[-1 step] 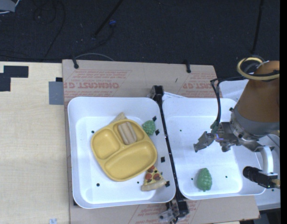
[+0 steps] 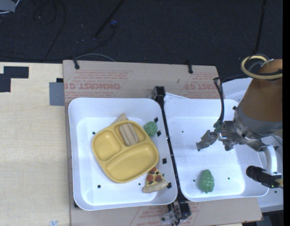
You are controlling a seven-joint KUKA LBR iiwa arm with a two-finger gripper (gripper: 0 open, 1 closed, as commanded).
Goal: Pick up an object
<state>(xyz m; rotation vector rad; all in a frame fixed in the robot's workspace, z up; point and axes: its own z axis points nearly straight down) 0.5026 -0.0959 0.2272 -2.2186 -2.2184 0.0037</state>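
Observation:
A bumpy green toy (image 2: 206, 181) lies near the front of the right bin (image 2: 192, 112). My gripper (image 2: 216, 143) hangs over the middle of that bin, further back than the green toy and apart from it. It is open, and white bin floor shows between its fingers. In the left bin (image 2: 83, 126) sits a yellow divided tray (image 2: 123, 157) with a tan bun-like piece (image 2: 129, 133) in one compartment. A small green broccoli toy (image 2: 150, 127) rests at the tray's back right, and a pizza slice toy (image 2: 155, 180) lies at its front right.
A black divider (image 2: 166, 145) runs between the two bins. The grey and orange arm (image 2: 262, 102) covers the right bin's right side. Cardboard (image 2: 135, 79) lies under the bins, with a wooden bench top (image 2: 27, 145) to the left.

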